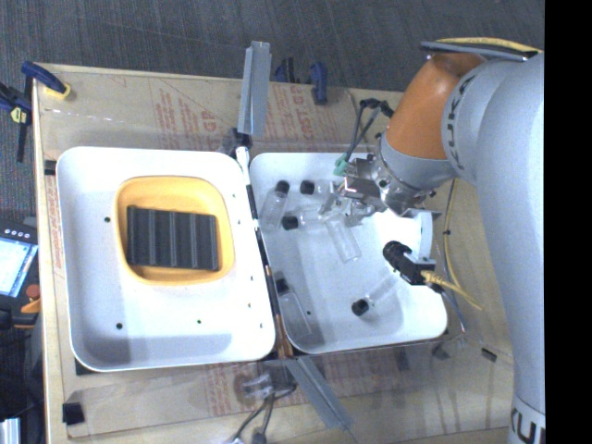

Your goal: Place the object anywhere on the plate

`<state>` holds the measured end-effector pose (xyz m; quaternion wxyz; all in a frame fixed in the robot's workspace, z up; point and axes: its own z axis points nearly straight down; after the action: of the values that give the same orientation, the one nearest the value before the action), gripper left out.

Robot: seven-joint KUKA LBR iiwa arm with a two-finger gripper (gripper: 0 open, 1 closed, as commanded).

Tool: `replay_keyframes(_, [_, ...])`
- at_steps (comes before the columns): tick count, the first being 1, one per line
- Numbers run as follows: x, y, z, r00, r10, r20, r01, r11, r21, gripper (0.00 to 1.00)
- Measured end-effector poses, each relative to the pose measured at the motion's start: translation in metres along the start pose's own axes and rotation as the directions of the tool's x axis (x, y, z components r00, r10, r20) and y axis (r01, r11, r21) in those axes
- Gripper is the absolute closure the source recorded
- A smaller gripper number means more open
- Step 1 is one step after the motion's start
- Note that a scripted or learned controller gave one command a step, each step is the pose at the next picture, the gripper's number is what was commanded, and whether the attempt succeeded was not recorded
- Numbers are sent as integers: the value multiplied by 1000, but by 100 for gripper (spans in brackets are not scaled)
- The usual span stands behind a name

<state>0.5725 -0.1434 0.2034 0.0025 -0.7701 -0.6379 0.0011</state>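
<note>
Yellow plate (176,191) in left bin, hand (344,202) over right bin, grip unclear

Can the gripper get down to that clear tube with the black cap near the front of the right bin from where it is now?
Probably yes. The tube lies apart from the others on bare bin floor, nothing over it. The gripper sits above the same bin, farther back.

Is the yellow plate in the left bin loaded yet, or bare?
Loaded only with a dark ridged insert: the yellow plate carries nothing else. Small clear pieces with black caps lie in the right bin.
</note>
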Motion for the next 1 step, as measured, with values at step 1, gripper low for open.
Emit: replay_keyframes(1, [77, 20, 13, 996, -91, 1, 91, 996, -2, 100])
